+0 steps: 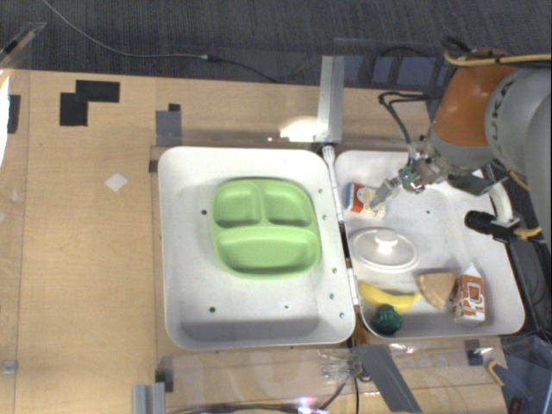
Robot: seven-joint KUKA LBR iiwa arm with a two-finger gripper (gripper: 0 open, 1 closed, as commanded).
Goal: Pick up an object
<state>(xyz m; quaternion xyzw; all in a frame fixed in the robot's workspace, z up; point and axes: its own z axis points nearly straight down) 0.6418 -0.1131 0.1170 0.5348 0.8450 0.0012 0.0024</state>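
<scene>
Hand (390,190) sits at small carton (360,198), far-left of right bin (504,274); can't tell its grip state. Carton looks light, crushable — pinch flat sides gently.

Two shallow white plastic bins (185,231) (492,266). One green three-compartment plate (263,227). One white lidded bowl (385,250), one yellow banana (386,295), one dark green ball (387,319), one tan bread slice (437,288), two small orange-and-white cartons (470,297) (360,198).
</scene>
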